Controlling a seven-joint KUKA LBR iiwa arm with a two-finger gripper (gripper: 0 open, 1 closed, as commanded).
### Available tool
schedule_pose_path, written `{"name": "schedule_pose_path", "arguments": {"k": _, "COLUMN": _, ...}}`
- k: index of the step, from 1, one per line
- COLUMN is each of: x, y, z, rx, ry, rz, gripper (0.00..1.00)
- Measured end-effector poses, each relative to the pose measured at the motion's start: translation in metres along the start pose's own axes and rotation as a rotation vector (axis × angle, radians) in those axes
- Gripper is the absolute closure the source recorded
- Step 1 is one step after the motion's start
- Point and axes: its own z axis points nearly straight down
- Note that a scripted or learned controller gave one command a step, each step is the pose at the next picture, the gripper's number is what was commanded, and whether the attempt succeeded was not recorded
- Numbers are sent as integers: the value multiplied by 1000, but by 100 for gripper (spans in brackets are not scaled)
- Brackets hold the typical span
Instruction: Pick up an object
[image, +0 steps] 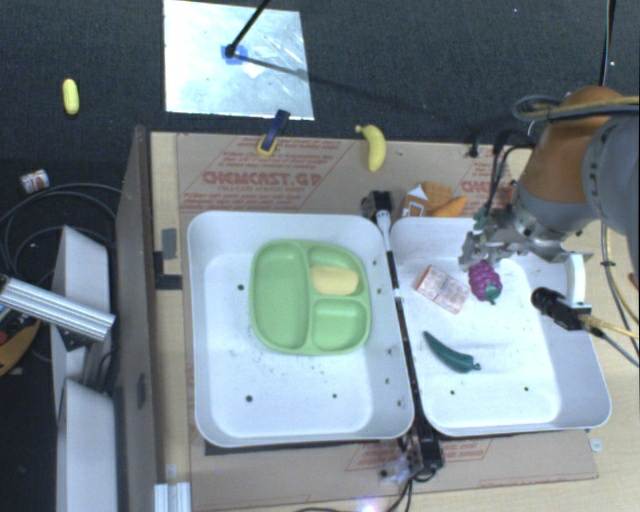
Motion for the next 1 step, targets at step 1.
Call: {"name": "schedule_pose_path", "arguments": {"k": 1, "x": 96, "y": -65, "z": -32, "rx": 7, "ry": 2, "rz": -1, "gripper": 100}}
